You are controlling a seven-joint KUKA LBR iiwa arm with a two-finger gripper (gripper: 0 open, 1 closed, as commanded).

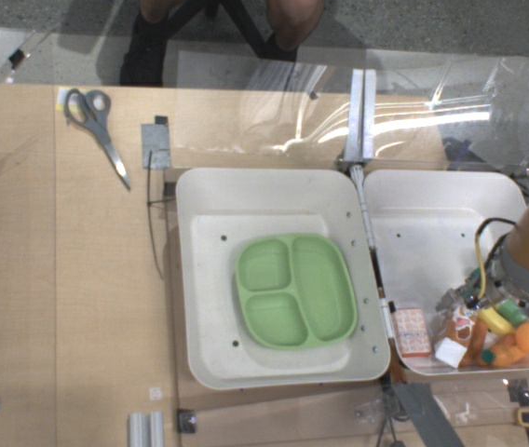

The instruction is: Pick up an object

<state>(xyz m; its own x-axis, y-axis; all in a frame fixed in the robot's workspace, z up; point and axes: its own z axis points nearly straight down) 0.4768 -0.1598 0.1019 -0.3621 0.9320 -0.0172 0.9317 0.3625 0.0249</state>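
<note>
Two white bins are sitting on the bench. One green divided plate is lying in the left bin; one pair of scissors is resting on the bench.

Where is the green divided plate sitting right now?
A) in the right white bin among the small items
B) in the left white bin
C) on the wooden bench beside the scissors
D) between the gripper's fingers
B: the green divided plate lies flat on the floor of the left white bin, apart from the scissors on the bench and from the small items piled in the right white bin.
</note>
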